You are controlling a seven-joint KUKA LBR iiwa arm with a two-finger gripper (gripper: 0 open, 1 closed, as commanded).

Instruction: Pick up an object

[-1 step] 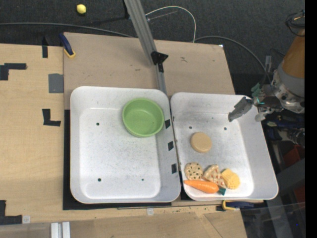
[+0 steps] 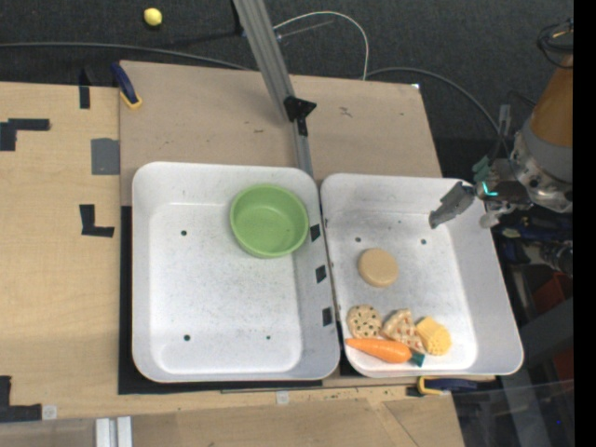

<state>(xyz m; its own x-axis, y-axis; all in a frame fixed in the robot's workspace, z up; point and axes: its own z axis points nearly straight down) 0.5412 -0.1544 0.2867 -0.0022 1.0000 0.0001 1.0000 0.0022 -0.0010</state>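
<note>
Clearly the end effector (image 2: 458,201), grip state unreadable at right-centre, risks clipping the right bin (image 2: 466,189) wall before reaching the tan disc (image 2: 378,267).

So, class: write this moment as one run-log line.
gripper: over right bin's upper right, nothing held | green bowl: left bin | carrot: untouched

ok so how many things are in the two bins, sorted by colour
green: 1, the bowl in the left bin
tan or beige: 3, the round biscuit, the holed cracker and the lotus slice in the right bin
orange: 1, the carrot
yellow: 1, the corn piece
total: 6
</note>
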